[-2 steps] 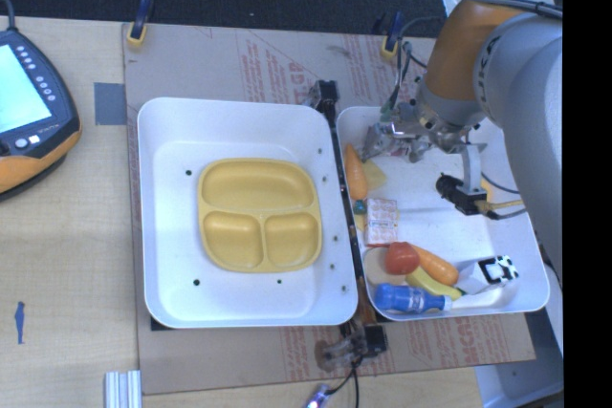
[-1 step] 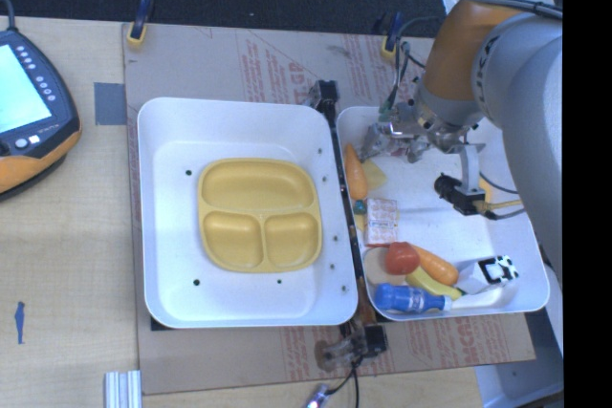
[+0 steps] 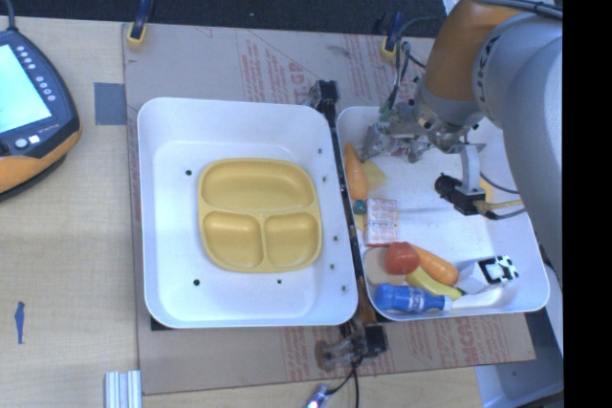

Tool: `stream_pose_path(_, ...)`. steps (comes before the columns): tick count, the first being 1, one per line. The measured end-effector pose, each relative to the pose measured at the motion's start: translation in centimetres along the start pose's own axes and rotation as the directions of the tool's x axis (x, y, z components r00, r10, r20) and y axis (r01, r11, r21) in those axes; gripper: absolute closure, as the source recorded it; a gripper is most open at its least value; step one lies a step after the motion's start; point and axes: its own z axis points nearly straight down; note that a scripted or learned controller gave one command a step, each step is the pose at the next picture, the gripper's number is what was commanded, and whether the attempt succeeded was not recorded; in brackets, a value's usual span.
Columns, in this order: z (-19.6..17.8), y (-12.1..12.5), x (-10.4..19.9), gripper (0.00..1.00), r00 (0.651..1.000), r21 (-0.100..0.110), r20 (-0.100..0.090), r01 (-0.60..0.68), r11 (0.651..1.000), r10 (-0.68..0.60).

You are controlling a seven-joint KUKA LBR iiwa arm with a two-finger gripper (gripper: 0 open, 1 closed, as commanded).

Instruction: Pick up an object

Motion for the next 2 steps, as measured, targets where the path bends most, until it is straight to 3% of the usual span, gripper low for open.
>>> stream_pose_path(2, 0.00, 0.00, -0.09, 0.00, 1.000, 0.000, 0.000, 0.000, 1.000, 0.000)
